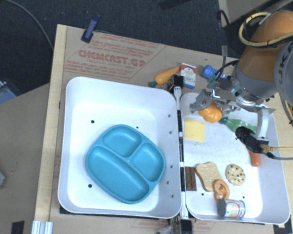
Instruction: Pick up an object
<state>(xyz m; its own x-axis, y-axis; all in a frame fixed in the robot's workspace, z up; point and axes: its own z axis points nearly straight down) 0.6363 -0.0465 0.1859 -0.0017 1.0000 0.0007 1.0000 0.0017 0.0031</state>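
Your bench [117, 61] is a tan board with red printed lettering near its far edge. Two shallow white bins sit on it side by side, their inner rims touching along the middle. You see the left bin [83, 97] nearer the board's left side and the right bin [271, 184] reaching its right side. Directly on the board, behind the bins, lie an orange carrot-shaped toy [165, 76], a small white carton with red and blue print [187, 75], just beside it, and a blue object [209, 72] further right. A dark blue clip [90, 27] rests at the board's far left edge.
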